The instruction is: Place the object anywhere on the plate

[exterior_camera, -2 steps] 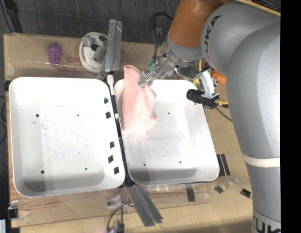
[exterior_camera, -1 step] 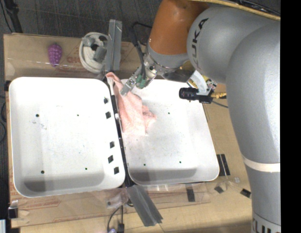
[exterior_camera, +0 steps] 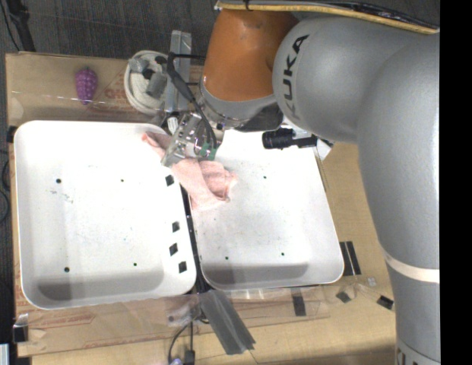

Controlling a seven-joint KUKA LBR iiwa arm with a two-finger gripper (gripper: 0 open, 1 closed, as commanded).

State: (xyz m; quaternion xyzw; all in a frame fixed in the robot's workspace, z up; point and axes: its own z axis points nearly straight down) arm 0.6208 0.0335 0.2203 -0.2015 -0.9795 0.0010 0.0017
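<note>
The tool hangs over the seam between the two white bins, at their far edge; whether its fingers are apart or together cannot be told. A pink cloth lies directly beneath and just in front of it, draped across both bin rims. A purple grape bunch rests on the surface, well to the tool's far side.
</note>
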